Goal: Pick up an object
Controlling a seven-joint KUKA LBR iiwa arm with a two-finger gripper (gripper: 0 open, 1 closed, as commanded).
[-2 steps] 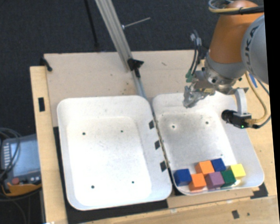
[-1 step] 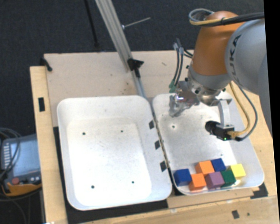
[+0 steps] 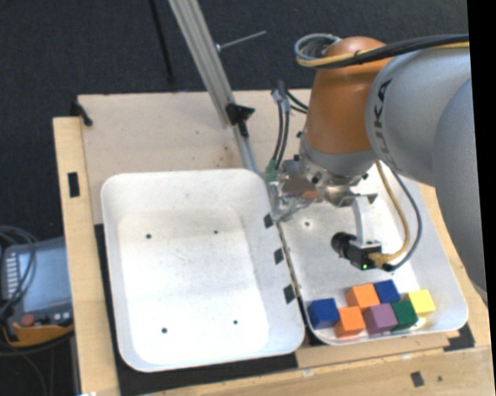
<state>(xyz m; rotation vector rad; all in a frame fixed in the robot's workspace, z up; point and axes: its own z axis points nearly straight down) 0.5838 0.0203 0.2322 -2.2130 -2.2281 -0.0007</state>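
Observation:
Several small coloured blocks sit clustered at the front of the right bin (image 3: 319, 247): a blue block (image 3: 323, 312), an orange block (image 3: 351, 319), a second orange block (image 3: 365, 296), a purple block (image 3: 380, 317), a green block (image 3: 403, 312), a yellow block (image 3: 421, 301) and another blue block (image 3: 387, 290). My gripper (image 3: 303, 197) hangs below the orange wrist band over the back left part of the right bin, near the wall shared with the left bin. It is well behind the blocks and apart from them. The wrist hides its tip.
The left bin (image 3: 116, 244) lies beside the right one. A slanted metal rail (image 3: 209, 60) rises behind the bins. A black fitting with a green light and cables (image 3: 358, 253) hangs from the wrist over the right bin. A device with wires (image 3: 30, 293) lies off the bench's left side.

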